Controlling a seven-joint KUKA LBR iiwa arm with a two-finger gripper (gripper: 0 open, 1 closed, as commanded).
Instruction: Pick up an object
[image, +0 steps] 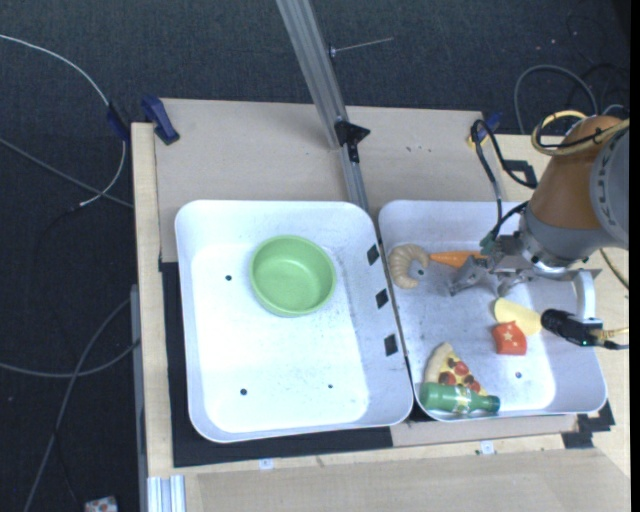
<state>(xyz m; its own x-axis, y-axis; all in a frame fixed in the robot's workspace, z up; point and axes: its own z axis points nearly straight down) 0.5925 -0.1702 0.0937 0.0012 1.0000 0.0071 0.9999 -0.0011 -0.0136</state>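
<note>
No text, label, brand or number can be read anywhere

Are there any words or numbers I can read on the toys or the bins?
None can be read.
The green bottle has a band that may be a label: too small and blurred to read.
The pizza slice, green bowl and both white bins show no writing.

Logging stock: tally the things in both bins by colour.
Green: 2, bowl, bottle
Orange: 1, carrot
Tan: 1, croissant
Yellow: 1, wedge
Red: 1, block
Mixed: 1, pizza slice
Total: 7
</note>
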